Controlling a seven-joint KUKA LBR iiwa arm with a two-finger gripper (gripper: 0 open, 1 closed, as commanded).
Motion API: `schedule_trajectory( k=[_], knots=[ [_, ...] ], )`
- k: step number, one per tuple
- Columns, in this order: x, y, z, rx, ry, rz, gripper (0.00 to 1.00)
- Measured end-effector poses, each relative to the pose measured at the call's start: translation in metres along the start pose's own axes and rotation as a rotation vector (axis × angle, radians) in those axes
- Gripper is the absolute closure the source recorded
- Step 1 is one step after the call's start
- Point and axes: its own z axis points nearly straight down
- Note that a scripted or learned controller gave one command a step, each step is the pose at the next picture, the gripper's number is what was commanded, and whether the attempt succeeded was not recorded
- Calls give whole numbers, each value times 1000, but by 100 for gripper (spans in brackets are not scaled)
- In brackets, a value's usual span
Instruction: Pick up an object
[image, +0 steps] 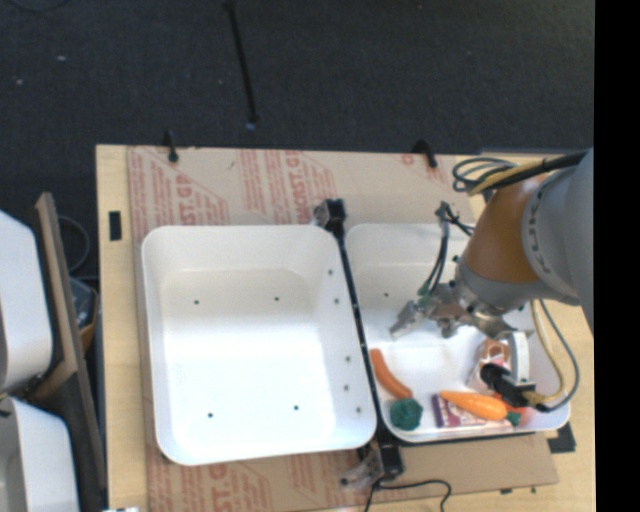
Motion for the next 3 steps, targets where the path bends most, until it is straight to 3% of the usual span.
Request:
schedule_trajectory(
  k=[1,3],
  knots=[
    [26,0,0,0,0,-2,0],
    [31,-62,0,1,0,0,0]
  ],
)
